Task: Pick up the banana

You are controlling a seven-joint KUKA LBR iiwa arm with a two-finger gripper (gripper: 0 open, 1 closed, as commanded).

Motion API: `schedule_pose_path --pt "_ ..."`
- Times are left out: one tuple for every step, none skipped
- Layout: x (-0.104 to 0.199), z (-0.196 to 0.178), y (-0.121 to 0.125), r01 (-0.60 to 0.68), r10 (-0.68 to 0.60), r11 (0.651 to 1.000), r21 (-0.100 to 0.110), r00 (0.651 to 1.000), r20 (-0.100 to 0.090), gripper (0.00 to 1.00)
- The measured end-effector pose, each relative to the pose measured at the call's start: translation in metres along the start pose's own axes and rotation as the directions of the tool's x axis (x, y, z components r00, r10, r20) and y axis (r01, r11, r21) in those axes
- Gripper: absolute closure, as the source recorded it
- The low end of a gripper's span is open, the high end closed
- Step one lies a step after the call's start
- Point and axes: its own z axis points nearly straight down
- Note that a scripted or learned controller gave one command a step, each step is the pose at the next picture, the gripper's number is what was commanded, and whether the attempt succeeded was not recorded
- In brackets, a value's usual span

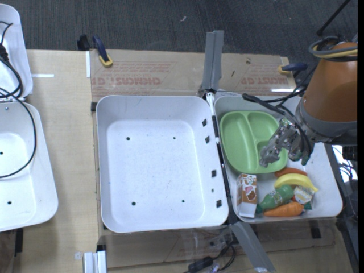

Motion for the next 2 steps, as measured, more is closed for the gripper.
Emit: schedule_pose_path --pt "0.0125 0.0110 -0.0372 -0.308 0.308 0.951 0.003 0.951 -0.002 1.00" --pt "0.0125 0.0110 -0.0372 -0.308 0.308 0.951 0.003 0.951 -0.002 0.00"
